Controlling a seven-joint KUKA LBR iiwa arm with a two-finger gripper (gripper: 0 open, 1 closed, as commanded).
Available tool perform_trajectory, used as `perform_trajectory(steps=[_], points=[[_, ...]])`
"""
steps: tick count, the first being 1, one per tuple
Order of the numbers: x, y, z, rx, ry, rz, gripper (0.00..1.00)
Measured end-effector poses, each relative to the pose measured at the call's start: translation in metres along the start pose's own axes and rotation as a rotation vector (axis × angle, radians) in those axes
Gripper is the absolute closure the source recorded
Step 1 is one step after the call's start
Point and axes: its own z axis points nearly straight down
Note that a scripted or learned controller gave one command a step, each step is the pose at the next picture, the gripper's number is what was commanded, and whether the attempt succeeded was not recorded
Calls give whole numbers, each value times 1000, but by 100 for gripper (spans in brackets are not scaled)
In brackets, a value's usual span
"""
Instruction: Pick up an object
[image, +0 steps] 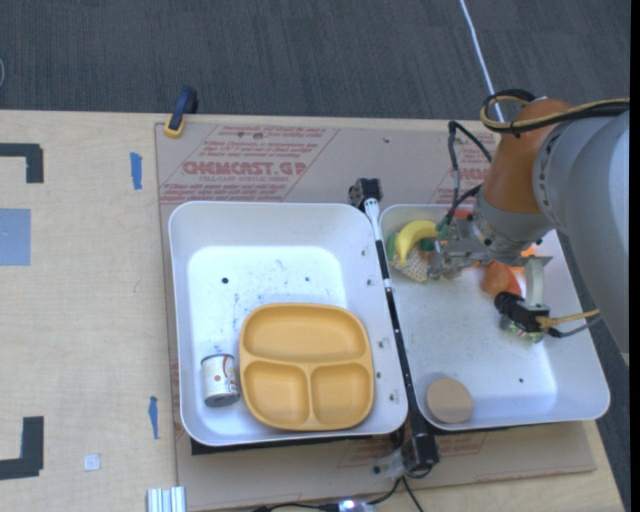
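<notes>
1. Gripper (447, 255) sits low in the right bin's (560, 400) far-left corner, just beside the banana (413, 238); jaws' state: cannot tell.
2. Banana, likely target: looks light, smooth, curved toy plastic; judged best pinched across its middle.
3. Count: one banana, one orange item (497, 277), one tan disc (450, 399); left bin (200, 250): one yellow divided tray (305, 365), one small can (219, 379).

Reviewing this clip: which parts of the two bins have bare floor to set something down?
Left bin: bare floor along the back, above the yellow divided tray and small can. Right bin: bare centre between the round tan disc and the gripper. Crowded: its back end, around the banana and orange item.
</notes>
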Motion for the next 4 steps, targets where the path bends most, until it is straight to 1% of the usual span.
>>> perform_trajectory(steps=[1,2,3,4], points=[[-9,23,5,77,22,0,100],[-9,23,6,76,21,1,0],[9,15,4,44,6,7,0],[7,15,-7,44,0,7,100]])
